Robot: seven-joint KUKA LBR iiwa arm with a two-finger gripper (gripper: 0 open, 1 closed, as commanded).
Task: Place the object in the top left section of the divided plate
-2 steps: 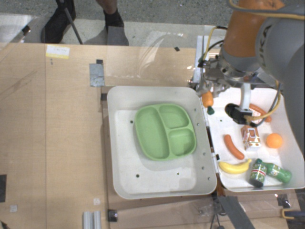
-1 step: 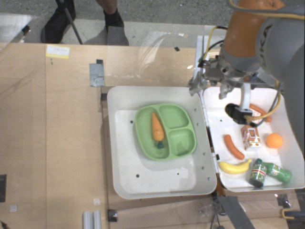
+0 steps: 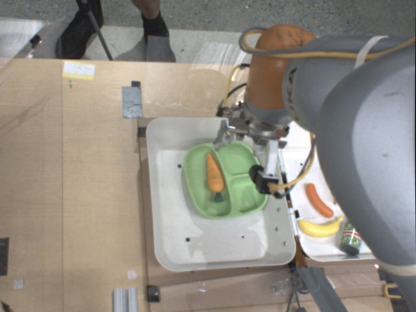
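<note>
A green divided plate (image 3: 237,197) lies in the left white bin (image 3: 175,239). An orange carrot (image 3: 214,172) with a dark green top lies lengthwise in the plate's left section, apart from the gripper. My gripper (image 3: 246,147) hangs over the plate's far rim, just right of the carrot. It is open, and I see nothing between its fingers. One finger (image 3: 221,134) points toward the plate's far left edge. The arm's orange band (image 3: 270,77) and grey body cover the bench to the right.
The right bin (image 3: 325,252) holds a red sausage (image 3: 318,200), a yellow banana (image 3: 318,227) and a small green object (image 3: 351,240), partly under the arm. A black cable fitting (image 3: 260,179) hangs over the plate's right side. A person's feet (image 3: 153,25) stand beyond the bench.
</note>
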